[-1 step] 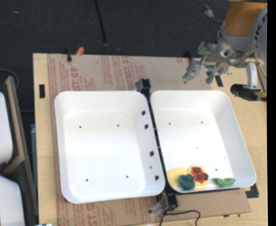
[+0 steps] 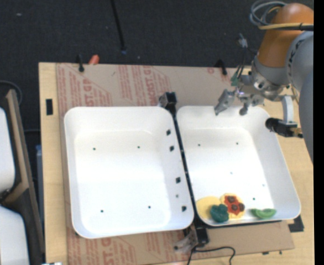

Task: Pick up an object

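Nearest me, at the 5 o'clock corner of the right shallow white plastic bin (image 2: 272,159), I've got the objects bunched together: a flat yellow piece (image 2: 207,206), a dark green lumpy toy (image 2: 219,214) touching it, an orange-and-red flower-like piece (image 2: 233,203) just beside that, and a bright green leaf-shaped piece (image 2: 263,213) a little off toward 3 o'clock. All four sit against the bin's near wall. The left shallow white plastic bin (image 2: 73,148) lies alongside, the two joined by a black clipped divider strip (image 2: 178,159). Both rest on a cardboard-covered worktop (image 2: 123,84).

Going farther, at the 12 o'clock rim of the right bin, I see the hand (image 2: 231,107) hanging with its two grey fingers (image 2: 221,104) spread apart, nothing between them. It's well apart from the objects. Above it the orange-banded grey arm (image 2: 278,43) comes in from 2 o'clock.
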`<state>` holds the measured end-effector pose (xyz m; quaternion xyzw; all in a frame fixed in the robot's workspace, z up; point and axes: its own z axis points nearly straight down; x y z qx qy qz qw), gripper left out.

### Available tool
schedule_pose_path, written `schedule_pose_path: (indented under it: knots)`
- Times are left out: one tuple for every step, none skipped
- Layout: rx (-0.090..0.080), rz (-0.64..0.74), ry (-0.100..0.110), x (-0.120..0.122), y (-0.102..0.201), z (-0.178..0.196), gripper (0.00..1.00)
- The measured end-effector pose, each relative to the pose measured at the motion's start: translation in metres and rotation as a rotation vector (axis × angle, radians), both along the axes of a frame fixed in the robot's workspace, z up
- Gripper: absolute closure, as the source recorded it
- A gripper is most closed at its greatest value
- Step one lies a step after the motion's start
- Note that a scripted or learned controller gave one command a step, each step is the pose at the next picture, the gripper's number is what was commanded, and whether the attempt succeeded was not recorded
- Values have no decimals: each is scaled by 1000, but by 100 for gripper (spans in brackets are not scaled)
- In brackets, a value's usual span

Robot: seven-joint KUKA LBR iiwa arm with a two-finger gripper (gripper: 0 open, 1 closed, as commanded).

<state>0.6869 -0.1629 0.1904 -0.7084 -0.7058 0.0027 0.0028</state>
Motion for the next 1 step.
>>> schedule_pose_path:
  knots:
    - [0,0,-7,-124,4,4,0]
